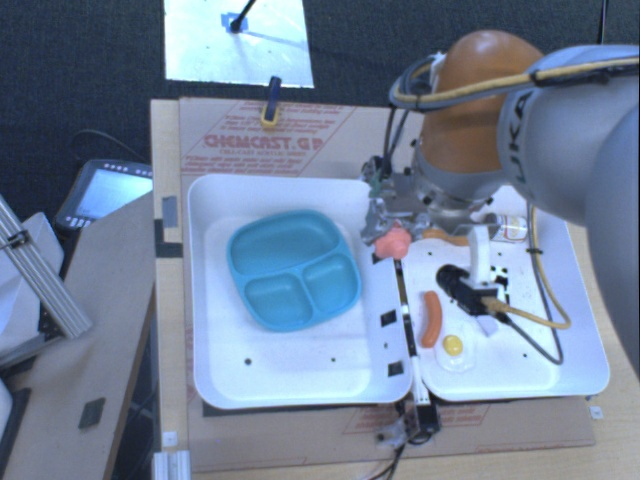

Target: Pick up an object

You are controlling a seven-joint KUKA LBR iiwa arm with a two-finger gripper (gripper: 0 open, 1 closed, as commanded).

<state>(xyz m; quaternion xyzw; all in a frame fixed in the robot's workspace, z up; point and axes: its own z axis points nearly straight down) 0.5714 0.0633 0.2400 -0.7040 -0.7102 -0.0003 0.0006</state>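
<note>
Probably best to take the small pink toy (393,242) at frame centre across its middle, seemingly light and soft; cannot tell whether the gripper (385,218) just above is apart or together.

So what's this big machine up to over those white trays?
A grey and orange robot arm reaches in over the right bin, with its gripper low near the divider between the two bins. A pink object sits right at the gripper, but whether it is actually gripped can't be told. A toy hot dog and a fried egg lie in the right bin; a blue divided plate rests in the left bin.
</note>
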